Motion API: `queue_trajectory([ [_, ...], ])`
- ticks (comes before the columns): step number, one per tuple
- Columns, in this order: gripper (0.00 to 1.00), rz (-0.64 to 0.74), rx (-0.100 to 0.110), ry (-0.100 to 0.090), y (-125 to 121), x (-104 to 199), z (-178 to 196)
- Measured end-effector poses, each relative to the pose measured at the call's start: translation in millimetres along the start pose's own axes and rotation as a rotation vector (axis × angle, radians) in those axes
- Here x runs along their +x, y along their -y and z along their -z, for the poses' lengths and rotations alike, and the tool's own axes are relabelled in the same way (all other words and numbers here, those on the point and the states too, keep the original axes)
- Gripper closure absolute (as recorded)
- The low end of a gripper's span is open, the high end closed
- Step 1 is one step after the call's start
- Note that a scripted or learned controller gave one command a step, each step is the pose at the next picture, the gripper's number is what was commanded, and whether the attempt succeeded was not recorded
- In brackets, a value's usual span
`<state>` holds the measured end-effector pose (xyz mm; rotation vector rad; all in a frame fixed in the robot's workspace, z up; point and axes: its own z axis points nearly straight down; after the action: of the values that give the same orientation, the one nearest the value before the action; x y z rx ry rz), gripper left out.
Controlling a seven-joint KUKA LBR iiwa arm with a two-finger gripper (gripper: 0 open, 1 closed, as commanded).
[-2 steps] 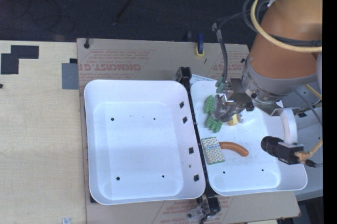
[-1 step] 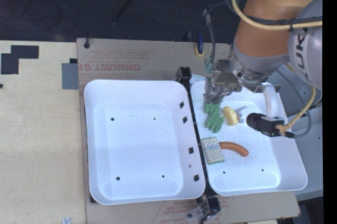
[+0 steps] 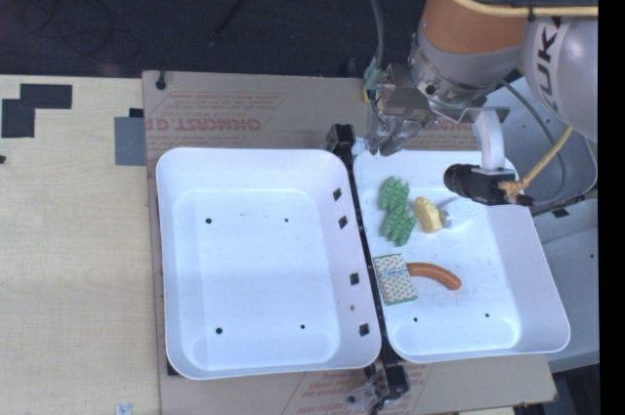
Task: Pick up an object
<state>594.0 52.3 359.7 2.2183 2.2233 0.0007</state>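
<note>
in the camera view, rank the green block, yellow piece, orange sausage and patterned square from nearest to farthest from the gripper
Measured from the gripper at the right bin's far left corner:
1. Green block, just below it.
2. Yellow piece, to the green block's right.
3. Patterned square, by the divider; hard to separate from the next.
4. Orange sausage, mid-bin, about as far away.

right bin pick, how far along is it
Nothing looks done yet: the green block, yellow piece, orange sausage and patterned packet all lie in the right bin. In hand: the gripper hangs above that bin's far-left corner, nothing visibly held. Left: descend on one object, grasp it and lift.
</note>
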Motion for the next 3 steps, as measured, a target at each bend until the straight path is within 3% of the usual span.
queue_trajectory([
  [1, 1.0, 0.001, 0.002, 0.0, -44, 45, -24],
  [2, 1.0, 0.004, -0.008, -0.003, -28, 111, 107],
  [3, 1.0, 0.006, 0.007, -0.001, 46, 181, 106],
])
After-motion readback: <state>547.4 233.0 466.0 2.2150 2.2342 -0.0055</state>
